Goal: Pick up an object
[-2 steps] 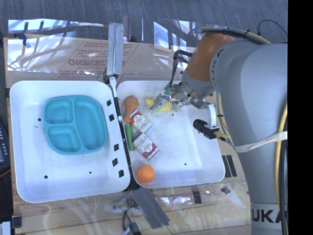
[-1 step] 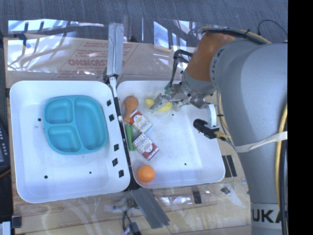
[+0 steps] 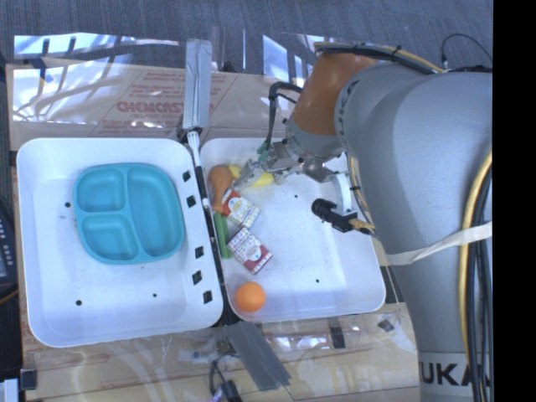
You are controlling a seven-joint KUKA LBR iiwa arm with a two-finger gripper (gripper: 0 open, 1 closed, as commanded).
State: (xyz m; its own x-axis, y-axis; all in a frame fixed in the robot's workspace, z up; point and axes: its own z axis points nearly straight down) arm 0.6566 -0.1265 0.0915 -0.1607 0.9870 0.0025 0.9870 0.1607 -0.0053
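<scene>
My gripper [image 3: 256, 171] is low over the far left corner of the right bin [image 3: 335, 283], right at a small yellow object [image 3: 263, 180]. An orange-brown oval item [image 3: 219, 179] lies just left of it against the bin's left wall. Nearer the front lie a red-and-white packet [image 3: 241, 208], a thin green piece [image 3: 220, 228] along the wall, and a second red-and-white packet [image 3: 249, 250]. An orange ball [image 3: 249, 296] sits at the front left corner. The arm's wrist hides the bin's far right part.
The left bin [image 3: 50, 308] holds a blue divided plate [image 3: 130, 211]. A grey divider [image 3: 198, 90] runs between the bins at the back. Brown cardboard [image 3: 109, 99] lies behind the left bin. The arm's grey body [image 3: 419, 182] covers the right side.
</scene>
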